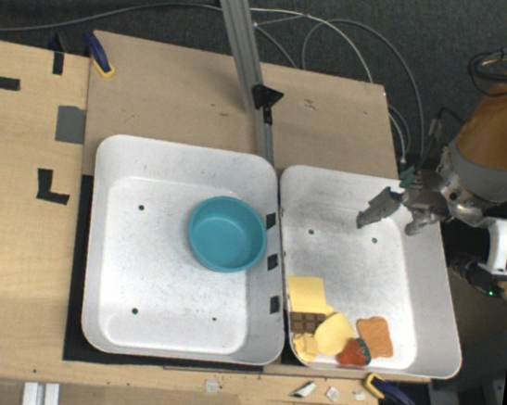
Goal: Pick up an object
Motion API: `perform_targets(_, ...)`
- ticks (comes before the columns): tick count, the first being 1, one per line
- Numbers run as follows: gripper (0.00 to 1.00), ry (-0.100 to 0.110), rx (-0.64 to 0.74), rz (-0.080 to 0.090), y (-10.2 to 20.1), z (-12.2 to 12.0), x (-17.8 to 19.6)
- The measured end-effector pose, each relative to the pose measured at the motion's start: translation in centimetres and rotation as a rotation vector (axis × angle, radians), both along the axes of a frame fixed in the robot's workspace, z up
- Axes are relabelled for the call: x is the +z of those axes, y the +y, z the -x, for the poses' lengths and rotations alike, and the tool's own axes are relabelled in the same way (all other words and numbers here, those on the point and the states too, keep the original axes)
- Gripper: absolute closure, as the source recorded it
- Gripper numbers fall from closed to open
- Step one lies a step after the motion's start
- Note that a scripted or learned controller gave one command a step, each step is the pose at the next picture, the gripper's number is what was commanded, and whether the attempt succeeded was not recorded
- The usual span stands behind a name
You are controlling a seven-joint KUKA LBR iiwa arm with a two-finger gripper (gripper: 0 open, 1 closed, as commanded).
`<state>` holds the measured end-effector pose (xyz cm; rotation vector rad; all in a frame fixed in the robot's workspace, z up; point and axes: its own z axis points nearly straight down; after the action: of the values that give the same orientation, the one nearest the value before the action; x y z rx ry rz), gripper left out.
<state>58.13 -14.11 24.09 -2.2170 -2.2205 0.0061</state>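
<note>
My gripper (388, 221) hangs over the far part of the right bin (431, 269), open, with nothing between its fingers. A blue bowl (226, 232) sits upright in the middle of the left bin (119, 225). At the near end of the right bin lies a cluster of toy food: a yellow block (307, 293), a brown chocolate piece (304, 322), a pale yellow rounded piece (331, 333), an orange slab (375, 336) and a small red item (356, 353). The gripper is well back from this cluster and touches none of it.
A grey pole (247, 46) slants down from the top to the seam between the bins. Cables (352, 33) loop behind the bench. A blue-and-yellow clamp (99, 55) sits at the back left, another (386, 390) by the right bin's near edge.
</note>
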Motion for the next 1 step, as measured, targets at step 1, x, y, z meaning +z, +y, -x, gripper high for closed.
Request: perform_targets(1,0.0,0.001,0.001,-0.001,0.86,-0.56,-5.33)
